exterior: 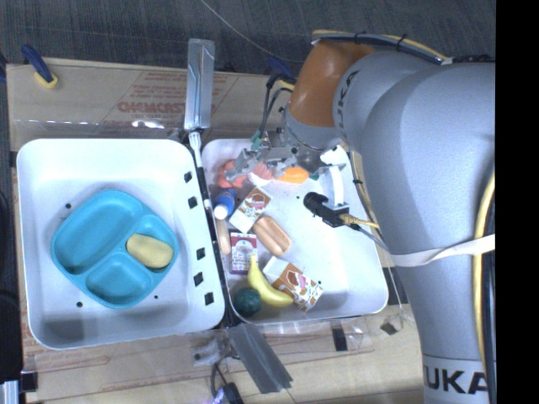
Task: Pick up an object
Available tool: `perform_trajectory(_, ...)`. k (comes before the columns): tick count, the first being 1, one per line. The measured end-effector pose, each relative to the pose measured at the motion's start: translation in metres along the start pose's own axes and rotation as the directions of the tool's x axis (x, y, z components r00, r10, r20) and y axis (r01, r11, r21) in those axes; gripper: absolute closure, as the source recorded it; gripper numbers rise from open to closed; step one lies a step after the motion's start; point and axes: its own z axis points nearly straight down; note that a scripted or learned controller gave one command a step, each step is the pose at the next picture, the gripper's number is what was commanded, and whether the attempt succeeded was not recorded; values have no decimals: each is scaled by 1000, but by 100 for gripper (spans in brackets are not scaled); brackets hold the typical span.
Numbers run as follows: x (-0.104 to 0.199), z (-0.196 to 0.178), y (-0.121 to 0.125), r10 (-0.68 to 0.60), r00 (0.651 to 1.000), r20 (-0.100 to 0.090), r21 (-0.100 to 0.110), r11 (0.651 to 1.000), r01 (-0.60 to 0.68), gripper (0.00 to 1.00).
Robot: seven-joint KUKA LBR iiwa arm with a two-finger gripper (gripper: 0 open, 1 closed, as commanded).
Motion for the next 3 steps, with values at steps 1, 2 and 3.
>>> perform_trajectory(1,31,-81,-42,-28,1000,1,3,1000,28,0)
perform_trajectory(2,44,-76,-30,6,1000,1,10,1000,-6,0)
perform_trajectory(3,8,-17,-70,-93,996,-1,15,996,93,0)
